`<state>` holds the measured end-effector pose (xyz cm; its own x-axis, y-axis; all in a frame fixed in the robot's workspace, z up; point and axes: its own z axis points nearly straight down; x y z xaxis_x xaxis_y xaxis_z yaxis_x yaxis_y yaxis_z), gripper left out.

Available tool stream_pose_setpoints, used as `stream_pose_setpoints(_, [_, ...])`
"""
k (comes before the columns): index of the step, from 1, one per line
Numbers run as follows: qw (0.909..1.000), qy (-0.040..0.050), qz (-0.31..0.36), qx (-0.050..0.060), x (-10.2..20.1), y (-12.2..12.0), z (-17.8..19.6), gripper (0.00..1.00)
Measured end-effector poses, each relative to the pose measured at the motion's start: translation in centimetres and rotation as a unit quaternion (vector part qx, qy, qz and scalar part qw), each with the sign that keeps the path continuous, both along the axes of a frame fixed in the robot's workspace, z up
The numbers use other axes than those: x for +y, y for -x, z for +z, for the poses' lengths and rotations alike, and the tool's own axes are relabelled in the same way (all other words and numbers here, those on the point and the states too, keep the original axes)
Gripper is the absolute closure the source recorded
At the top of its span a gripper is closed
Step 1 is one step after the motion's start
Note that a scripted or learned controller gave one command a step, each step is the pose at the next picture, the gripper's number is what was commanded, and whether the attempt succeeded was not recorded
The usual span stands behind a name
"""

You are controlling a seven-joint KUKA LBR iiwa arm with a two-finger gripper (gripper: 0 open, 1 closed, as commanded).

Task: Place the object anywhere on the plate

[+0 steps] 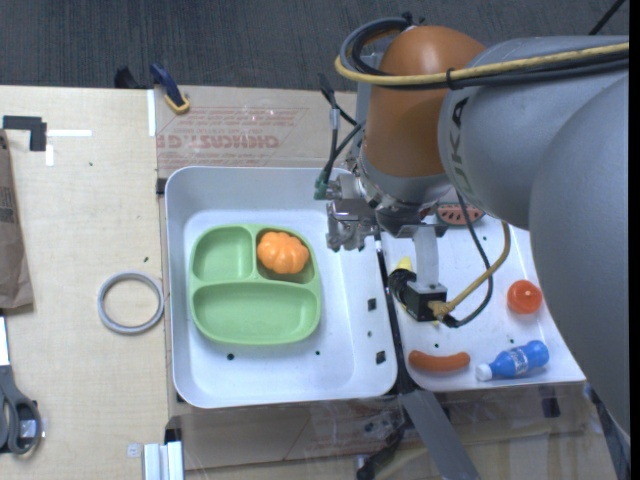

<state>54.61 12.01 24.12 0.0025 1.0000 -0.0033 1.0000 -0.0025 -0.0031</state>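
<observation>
A green three-compartment plate (255, 313) lies in the left white bin (200, 193). A small orange pumpkin (283, 252) rests in the plate's upper right compartment. My gripper (347, 230) hangs just right of the plate, above the left bin's right side, a short way from the pumpkin. Nothing shows between its fingers, and the pumpkin sits apart from them.
The right bin (560, 368) holds a sausage (439, 361), a small blue bottle (514, 360), an orange-red ball (524, 296) and a yellow piece (403, 266) near the divider. On the bench at the left lie a grey ring (131, 301) and scissors (18, 423).
</observation>
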Motion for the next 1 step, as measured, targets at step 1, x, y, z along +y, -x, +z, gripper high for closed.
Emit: stream_pose_setpoints(1, [1.0,0.0,0.0,0.0,0.03,0.01,-0.01,0.0])
